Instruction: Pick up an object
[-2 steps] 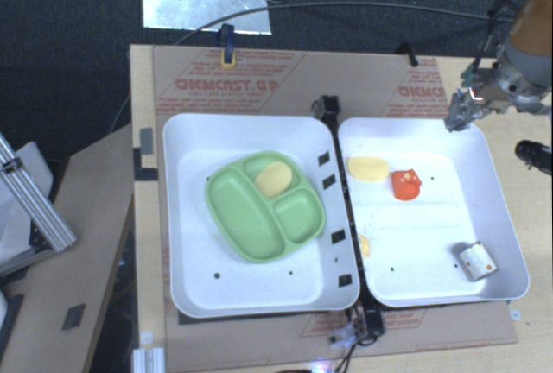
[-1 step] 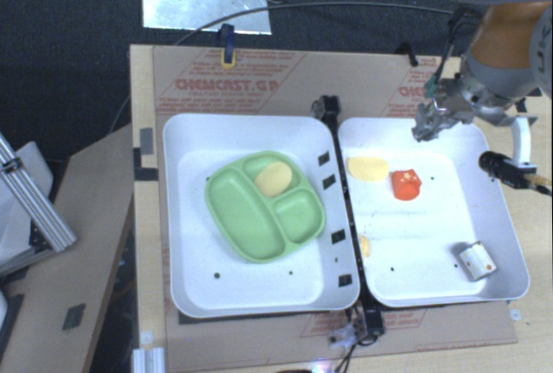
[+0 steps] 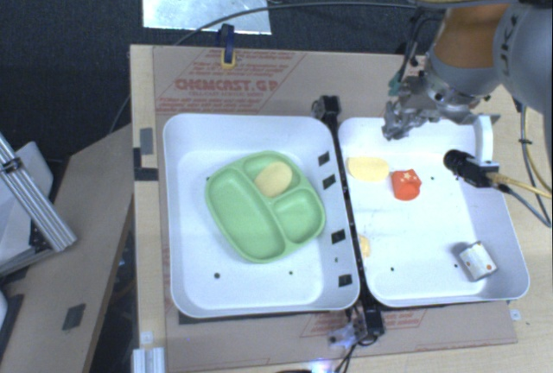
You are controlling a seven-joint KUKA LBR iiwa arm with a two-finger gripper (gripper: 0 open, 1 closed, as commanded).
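The grey two-finger gripper point(image 3: 399, 128) is hanging over the far edge of the right white bin point(image 3: 510, 263) (jaw state: cannot tell). Below it, a flat pale-yellow disc point(image 3: 368, 167) is lying just beside a small orange block point(image 3: 406, 184).

Green divided plate point(image 3: 259, 220) in white bin point(image 3: 194, 276); yellow piece point(image 3: 275, 180); orange-red block point(image 3: 406, 184); pale yellow disc point(image 3: 368, 167).

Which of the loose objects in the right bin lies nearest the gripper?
The flat yellow piece, just below the gripper; the orange block and the silver-white object lie farther off.
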